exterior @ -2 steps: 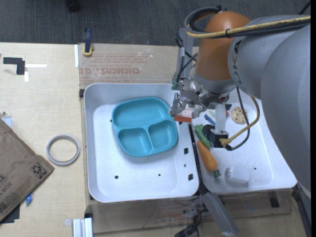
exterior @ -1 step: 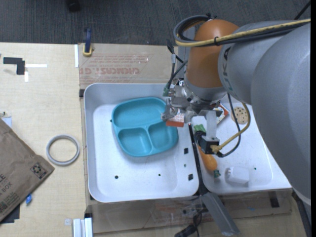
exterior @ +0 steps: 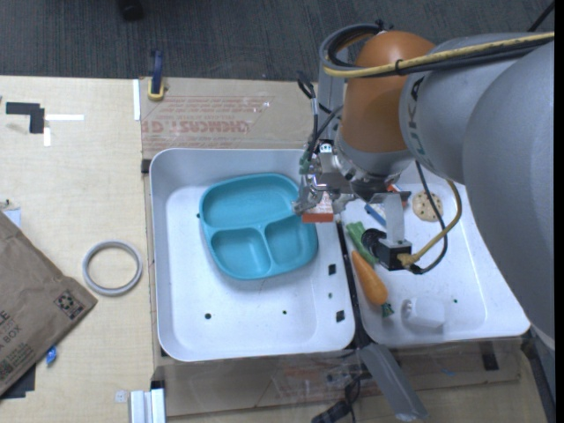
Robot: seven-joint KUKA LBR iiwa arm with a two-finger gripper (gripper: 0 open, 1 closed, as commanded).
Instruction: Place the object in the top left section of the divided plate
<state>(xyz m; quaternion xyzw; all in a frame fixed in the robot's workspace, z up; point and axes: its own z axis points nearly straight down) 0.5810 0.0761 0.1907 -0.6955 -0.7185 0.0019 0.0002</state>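
The arm [exterior: 493, 130] is grey and bulky. It has an orange band [exterior: 388, 60] above the wrist. A yellow cable [exterior: 476, 49] runs at its 12 o'clock edge.

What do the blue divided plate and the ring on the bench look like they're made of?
The plate looks like molded plastic: even turquoise color, rounded ridges, dull sheen. The ring is probably a roll of tape, pale and slightly see-through, though its material is hard to tell from here.

The divided plate [exterior: 256, 226] is plain turquoise. Both bins [exterior: 238, 324] are white. The carrot [exterior: 370, 280] is orange with green top. The table [exterior: 70, 174] is pale wood colour.
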